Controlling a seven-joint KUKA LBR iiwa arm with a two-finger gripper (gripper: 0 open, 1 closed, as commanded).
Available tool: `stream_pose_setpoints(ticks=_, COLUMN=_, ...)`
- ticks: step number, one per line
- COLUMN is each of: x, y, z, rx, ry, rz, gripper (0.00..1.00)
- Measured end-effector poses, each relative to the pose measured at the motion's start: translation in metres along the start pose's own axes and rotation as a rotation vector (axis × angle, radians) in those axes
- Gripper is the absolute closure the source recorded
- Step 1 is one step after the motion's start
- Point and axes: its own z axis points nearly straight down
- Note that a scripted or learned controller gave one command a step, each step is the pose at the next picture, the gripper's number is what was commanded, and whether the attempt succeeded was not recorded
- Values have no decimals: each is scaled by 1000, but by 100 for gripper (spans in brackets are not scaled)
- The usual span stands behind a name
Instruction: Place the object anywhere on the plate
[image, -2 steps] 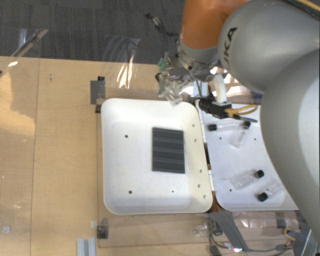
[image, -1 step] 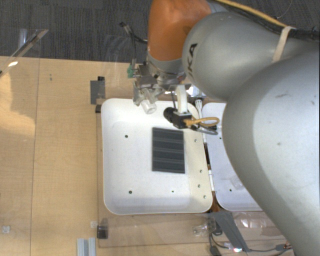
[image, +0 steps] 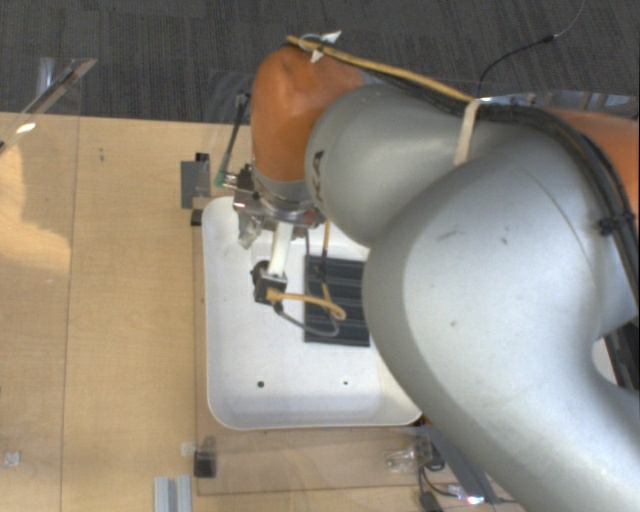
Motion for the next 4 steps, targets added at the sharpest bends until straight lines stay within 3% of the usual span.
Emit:
stream_pose_setpoints(ticks=1, x=0, y=0, z=0, rx=0, ry=0, rz=0, gripper=0)
stream_pose_setpoints(ticks=2, x=7, y=10, z=56, rx=-2, ry=2, rz=377, gripper=0)
stream_pose_setpoints(ticks=3, x=10, y=10, z=45, rx=-4, ry=3, rz=369, gripper=100)
stream_pose_setpoints(ticks=4, x=10, y=20, z=57, rx=-3, ry=2, rz=-70, gripper=100)
